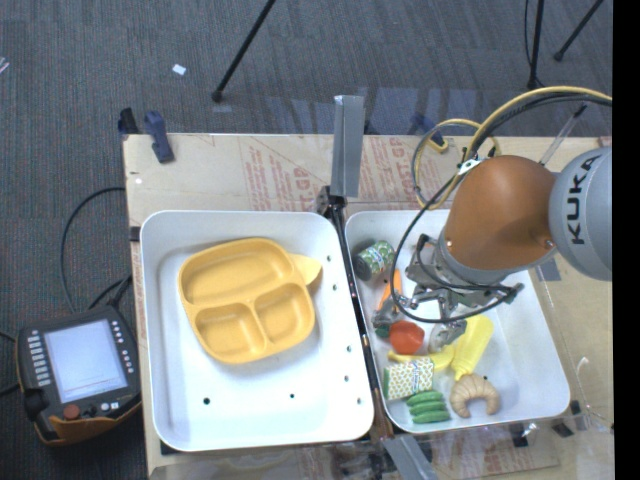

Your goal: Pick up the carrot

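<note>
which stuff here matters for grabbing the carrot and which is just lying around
For the job:
carrot, an orange sliver in the right bin
gripper, low over that bin's left side

Lying about:
yellow tray in the left bin
green can
tomato
corn cob
croissant
pea pods
carton

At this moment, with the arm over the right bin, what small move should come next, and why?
Probably a short shift toward the bin's left wall, then down. The carrot shows as an orange sliver beside the green can, at the left edge of the tool, which sits more over the tomato.
</note>
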Available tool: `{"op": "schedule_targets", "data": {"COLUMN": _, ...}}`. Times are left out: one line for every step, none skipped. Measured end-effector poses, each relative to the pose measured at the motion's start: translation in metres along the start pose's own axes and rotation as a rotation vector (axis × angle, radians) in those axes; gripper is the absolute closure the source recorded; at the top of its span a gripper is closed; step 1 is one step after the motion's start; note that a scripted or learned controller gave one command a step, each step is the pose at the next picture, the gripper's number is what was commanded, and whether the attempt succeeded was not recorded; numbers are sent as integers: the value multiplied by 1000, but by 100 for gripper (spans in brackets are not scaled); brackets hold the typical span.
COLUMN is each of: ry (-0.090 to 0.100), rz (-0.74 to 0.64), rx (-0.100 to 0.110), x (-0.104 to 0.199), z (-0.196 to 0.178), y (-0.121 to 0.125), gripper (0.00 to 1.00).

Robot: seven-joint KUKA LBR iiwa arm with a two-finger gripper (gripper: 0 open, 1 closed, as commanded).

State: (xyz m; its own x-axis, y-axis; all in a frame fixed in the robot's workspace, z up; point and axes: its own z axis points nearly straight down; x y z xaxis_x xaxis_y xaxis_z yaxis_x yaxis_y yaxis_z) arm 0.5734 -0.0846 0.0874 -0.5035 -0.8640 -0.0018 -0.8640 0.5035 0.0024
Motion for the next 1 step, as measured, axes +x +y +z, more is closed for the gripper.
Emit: {"op": "schedule_targets", "data": {"ry": -3, "rz": -157, "rx": 2, "x": -22, "z": -1, "y": -36, "gripper": 0}}
